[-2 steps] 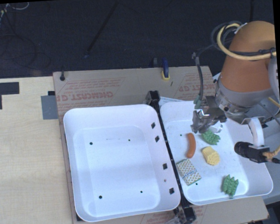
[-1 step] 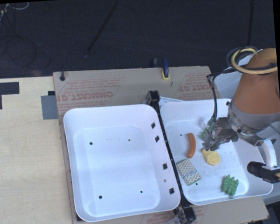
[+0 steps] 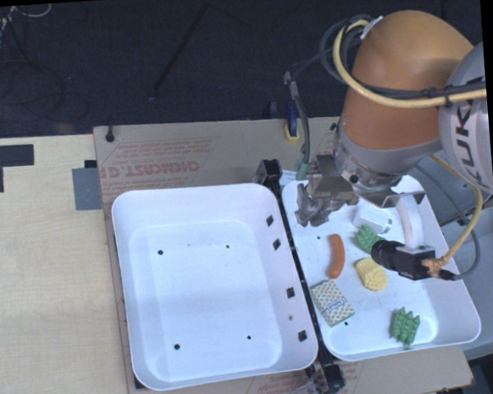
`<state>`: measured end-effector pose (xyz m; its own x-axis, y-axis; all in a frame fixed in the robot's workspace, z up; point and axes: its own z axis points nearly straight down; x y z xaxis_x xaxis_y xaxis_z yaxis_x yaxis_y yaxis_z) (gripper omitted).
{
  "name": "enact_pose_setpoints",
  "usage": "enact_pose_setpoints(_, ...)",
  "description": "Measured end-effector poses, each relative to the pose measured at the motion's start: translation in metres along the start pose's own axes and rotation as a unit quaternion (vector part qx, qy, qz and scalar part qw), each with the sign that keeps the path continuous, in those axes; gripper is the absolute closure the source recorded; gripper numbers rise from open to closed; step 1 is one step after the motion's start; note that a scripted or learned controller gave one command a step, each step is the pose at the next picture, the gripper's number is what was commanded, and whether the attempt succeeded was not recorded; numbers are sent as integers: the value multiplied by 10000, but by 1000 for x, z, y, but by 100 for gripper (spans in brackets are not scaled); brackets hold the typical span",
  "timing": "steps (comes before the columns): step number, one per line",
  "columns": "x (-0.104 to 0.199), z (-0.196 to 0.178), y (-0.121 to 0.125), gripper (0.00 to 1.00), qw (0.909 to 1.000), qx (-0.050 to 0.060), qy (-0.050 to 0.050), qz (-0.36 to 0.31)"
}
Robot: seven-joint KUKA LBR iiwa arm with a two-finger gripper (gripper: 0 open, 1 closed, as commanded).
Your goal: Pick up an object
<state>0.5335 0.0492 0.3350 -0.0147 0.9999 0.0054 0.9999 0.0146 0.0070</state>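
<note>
While the claw point(image 3: 309, 215) hangs low over the right bin's point(image 3: 460, 324) far-left corner, its finger spread is unclear. An orange sausage point(image 3: 335, 255) lies just beside it. Descending here risks striking the bin wall or missing.

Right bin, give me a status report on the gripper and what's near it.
Gripper low over right bin, upper left corner. Nothing seen between its fingers. Sausage just below, untouched. Checkered block, corn nearby.
</note>
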Motion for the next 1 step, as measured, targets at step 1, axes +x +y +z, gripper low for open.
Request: enact_pose_setpoints(1, 44, 4, -3, 100, 10000, 51, -23, 49)
